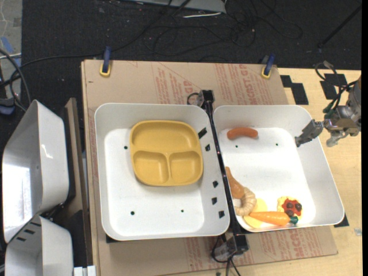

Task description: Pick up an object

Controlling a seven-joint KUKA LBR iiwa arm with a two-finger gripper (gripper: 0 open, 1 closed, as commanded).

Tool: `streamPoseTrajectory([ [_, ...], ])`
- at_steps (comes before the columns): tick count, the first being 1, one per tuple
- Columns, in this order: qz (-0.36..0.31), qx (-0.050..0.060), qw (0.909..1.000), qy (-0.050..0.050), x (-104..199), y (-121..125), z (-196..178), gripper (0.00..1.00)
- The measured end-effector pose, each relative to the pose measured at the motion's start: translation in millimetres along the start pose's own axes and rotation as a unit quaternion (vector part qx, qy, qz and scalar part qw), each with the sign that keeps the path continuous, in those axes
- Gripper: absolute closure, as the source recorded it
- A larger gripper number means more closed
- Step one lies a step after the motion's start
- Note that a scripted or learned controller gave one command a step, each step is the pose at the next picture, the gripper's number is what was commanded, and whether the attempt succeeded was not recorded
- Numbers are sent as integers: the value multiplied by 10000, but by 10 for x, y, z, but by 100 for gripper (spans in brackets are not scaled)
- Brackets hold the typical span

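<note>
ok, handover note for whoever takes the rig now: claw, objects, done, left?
Claw: at the right bin's right rim, above the wall, nothing visibly between its fingers; open or shut not readable.
Objects: sausage near the right bin's back edge; carrot, a pale shrimp-like piece and a small yellow toy with red and green clustered at its front.
Left bin bears a yellow divided plate.
Done: nothing picked.
Left: descend on one object, grasp, lift.

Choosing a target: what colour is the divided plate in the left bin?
Yellow, plain; the divided plate shows best in the camera view.
</note>
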State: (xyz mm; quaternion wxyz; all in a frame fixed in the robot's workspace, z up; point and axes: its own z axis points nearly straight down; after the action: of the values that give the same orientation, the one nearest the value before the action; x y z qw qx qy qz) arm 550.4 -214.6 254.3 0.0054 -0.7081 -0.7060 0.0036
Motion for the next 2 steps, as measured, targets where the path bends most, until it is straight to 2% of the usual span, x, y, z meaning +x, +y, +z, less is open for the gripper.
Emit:
streamPoseTrajectory([
  [1, -21, -64, 10000, -16, 10, 25, -74, 0],
  [2, -14, -49, 10000, -11, 33, 102, 528, 0],
])
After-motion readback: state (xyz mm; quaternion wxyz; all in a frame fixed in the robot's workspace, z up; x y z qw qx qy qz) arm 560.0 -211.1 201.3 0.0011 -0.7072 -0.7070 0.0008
